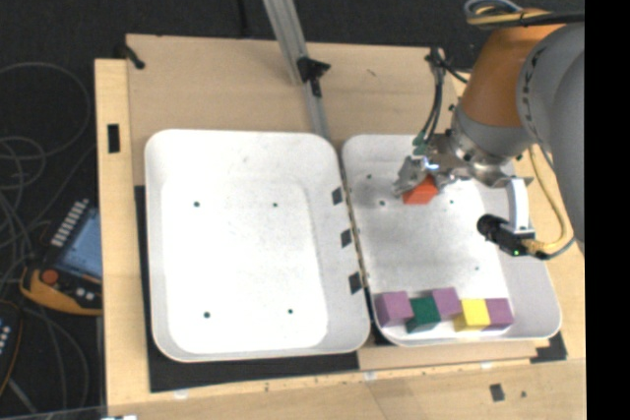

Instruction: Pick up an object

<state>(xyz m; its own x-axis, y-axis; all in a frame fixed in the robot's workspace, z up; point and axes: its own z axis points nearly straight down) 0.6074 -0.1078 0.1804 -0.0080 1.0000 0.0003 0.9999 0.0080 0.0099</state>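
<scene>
We see the grey arm with its orange band (497, 64) reaching in from the right over the right bin (394, 152), with the pincer (421, 180) set above the bin's upper part. An orange-red block (420, 194) sits right at the pincer's tip, touching it or just under it, but we cannot tell whether the pincer is clenched on the block or released, since the wrist hides that spot. Along the near edge of the same bin we see a row of blocks close together: a purple block (394, 307), a green block (424, 312), a second purple one (447, 300), a yellow block (475, 312) and a third purple one (499, 311). The left bin (246, 241) lies just beside the right one on the table (217, 84).
</scene>
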